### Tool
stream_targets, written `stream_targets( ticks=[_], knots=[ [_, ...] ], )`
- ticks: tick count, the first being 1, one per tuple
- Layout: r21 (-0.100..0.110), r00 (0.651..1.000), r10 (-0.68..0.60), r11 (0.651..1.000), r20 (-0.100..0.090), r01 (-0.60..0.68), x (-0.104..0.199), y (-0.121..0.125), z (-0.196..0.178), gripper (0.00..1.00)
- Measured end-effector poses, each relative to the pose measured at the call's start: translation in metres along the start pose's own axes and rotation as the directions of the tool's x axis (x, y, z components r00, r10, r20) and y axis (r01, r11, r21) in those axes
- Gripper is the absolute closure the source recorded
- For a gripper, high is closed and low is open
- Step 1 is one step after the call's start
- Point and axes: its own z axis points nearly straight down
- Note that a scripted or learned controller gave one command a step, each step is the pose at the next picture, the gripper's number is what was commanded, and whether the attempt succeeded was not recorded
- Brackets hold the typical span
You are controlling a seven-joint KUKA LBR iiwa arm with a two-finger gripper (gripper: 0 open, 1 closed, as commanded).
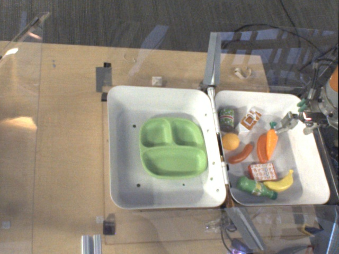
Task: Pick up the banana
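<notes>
**Banana at rest in the right bin**

The banana (280, 182) lies in the right bin (313, 165), touching the red carton (262, 171) — the green bottle (256, 188) just beside it. The end effector (291, 120) hovers above the carrot (267, 145); grip state cannot be told.

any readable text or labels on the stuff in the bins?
Nothing legible.
Dark can: label too blurred to read.
Small white and orange box: print too small.
Red and white box: print blurred.
Banana, carrot, green tray: no text visible.
</notes>
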Motion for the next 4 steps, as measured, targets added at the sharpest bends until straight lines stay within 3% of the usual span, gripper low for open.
stream_targets(
  ticks=[1, 2, 4],
  knots=[
    [0.001, 1.0, -0.029, 1.0, 0.0, 0.029, -0.012, -0.064, 0.102, 0.0],
    [-0.017, 0.994, -0.11, 0.994, 0.001, 0.11, -0.012, -0.058, 0.13, 0.0],
    [-0.022, 0.99, -0.142, 0.99, 0.006, 0.142, -0.013, -0.057, 0.129, 0.0]
  ],
)
